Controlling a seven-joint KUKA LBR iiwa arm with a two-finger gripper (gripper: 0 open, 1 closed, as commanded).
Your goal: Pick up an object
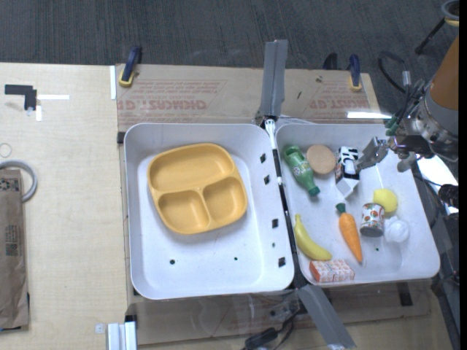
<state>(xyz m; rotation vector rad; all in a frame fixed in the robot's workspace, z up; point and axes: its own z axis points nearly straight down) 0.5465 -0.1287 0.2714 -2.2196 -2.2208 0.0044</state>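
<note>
White bin (427,265): carrot (350,237) lengthwise, leaves up-frame.

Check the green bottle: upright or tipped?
Tipped. The green bottle lies on its side on the right bin's floor, cap toward the banana.

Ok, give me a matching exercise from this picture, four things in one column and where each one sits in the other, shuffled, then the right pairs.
Things:
1. yellow divided plate
2. green bottle
3. banana
4. carrot

Places:
A. right bin, near its left wall, towards the front
B. left bin, on its own
C. right bin, back left, beside a round tan object
D. right bin, middle, just left of a small printed can

Pairs: 1-B, 2-C, 3-A, 4-D
</note>
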